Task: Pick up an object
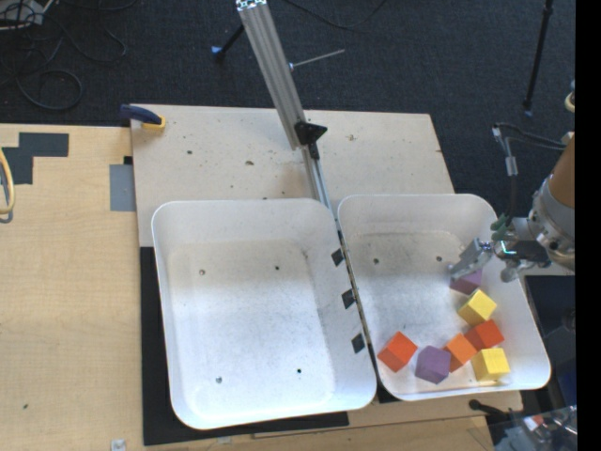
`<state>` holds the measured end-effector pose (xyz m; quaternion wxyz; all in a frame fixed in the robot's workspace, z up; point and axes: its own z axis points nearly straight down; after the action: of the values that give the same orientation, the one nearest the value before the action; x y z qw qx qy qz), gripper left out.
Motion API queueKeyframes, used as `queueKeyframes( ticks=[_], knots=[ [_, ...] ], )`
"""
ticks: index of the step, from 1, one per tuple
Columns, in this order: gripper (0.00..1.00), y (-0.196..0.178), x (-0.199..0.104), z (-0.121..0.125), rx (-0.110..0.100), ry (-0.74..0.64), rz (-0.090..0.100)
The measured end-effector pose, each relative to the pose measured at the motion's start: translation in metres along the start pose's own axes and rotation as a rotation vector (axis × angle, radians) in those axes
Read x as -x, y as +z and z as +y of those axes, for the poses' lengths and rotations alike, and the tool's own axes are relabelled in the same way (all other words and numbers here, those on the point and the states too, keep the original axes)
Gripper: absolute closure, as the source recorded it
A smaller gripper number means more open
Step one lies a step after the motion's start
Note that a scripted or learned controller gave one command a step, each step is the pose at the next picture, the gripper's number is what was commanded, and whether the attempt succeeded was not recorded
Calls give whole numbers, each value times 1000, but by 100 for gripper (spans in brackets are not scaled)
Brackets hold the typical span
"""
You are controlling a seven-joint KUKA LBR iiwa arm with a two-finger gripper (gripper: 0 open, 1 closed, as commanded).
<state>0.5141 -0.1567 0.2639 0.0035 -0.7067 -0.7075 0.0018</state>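
Observation:
Several foam blocks lie in the right bin [413, 216], bunched toward its near right corner: a purple block [467, 283], a yellow block [479, 305], a red block [486, 334], an orange block [460, 349], a second yellow block [490, 365], a larger purple block [433, 365] and an orange-red block [398, 350]. My gripper [476, 262] reaches in over the bin's right wall and hangs low, right above the small purple block. I cannot see any block held in it.
The left bin [244, 219] stands beside the right one, with black clips along the shared wall [346, 289]. A slanted aluminium post [277, 73] rises behind the bins. A blue and yellow clamp [143, 116] lies at the board's far left corner.

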Motion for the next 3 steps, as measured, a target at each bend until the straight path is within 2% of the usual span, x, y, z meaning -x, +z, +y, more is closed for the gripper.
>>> queueKeyframes(
  ticks=[1,2,3],
  knots=[
    [0,-2,1,0,4,3,-1],
    [0,45,-4,-6,0,2,0],
    [0,94,4,-6,-1,3,0]
  ],
)
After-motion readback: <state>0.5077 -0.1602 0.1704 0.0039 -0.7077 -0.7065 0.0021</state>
